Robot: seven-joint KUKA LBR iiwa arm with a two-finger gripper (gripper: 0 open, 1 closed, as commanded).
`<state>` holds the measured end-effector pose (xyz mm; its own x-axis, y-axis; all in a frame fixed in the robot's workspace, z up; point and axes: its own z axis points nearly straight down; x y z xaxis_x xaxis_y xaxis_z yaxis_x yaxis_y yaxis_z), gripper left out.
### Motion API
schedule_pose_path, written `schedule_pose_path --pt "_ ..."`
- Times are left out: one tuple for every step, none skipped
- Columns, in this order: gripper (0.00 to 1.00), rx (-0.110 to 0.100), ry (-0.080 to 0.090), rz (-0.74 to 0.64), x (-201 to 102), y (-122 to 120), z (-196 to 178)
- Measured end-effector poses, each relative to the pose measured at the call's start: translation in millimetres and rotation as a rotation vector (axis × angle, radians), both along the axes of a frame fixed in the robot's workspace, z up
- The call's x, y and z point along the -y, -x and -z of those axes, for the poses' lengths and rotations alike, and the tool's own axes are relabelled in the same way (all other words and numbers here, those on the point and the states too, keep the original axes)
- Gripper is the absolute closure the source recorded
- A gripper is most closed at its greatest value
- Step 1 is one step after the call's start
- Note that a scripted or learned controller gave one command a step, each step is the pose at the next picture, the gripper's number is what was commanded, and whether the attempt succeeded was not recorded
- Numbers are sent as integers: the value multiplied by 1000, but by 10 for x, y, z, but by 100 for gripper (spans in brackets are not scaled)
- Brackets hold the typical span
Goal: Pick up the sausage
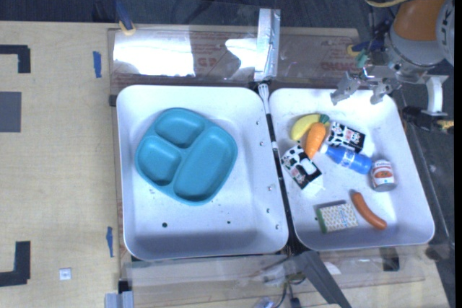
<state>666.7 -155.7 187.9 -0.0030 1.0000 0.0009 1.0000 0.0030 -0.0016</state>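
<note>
The end effector (363, 91) hangs over the right bin's (411, 155) far rim, its two metal fingers spread wide and holding nothing. The sausage (368, 210), a smooth orange-red cylinder, lies in that bin's near right corner, just beside a flat speckled card (336, 216). The left bin (253, 155) holds a glossy blue three-compartment plate (187, 154).
</note>
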Motion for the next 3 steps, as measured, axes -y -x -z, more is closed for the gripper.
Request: schedule_pose_path --pt "0 4 2 -89 -247 377 -1808" --pt "100 9 6 -93 -262 364 -1919" --pt "100 4 1 -522 -55 1001 -257"
